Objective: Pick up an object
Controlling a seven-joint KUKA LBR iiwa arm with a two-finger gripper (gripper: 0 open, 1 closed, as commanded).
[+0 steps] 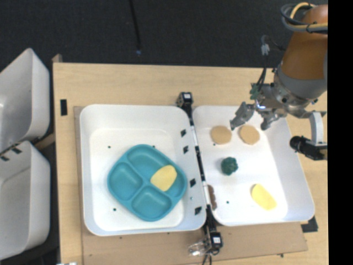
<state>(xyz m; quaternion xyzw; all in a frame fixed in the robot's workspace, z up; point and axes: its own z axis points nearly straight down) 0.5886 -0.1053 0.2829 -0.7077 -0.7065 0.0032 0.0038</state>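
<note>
My gripper [255,120] hangs open over the far part of the right bin [292,203], its two fingers spread apart with nothing between them. Just below it lie two tan round cookies, one [221,135] to the left and one [249,135] almost under the fingers. A dark green broccoli piece [229,165] sits mid-bin. A yellow oblong item [263,196] lies near the bin's front right.
The left bin [94,148] holds a blue divided plate [138,186] with a yellow piece [163,178] in its right compartment. A black clip divider [194,153] runs between the bins. White chairs [22,104] stand at the left.
</note>
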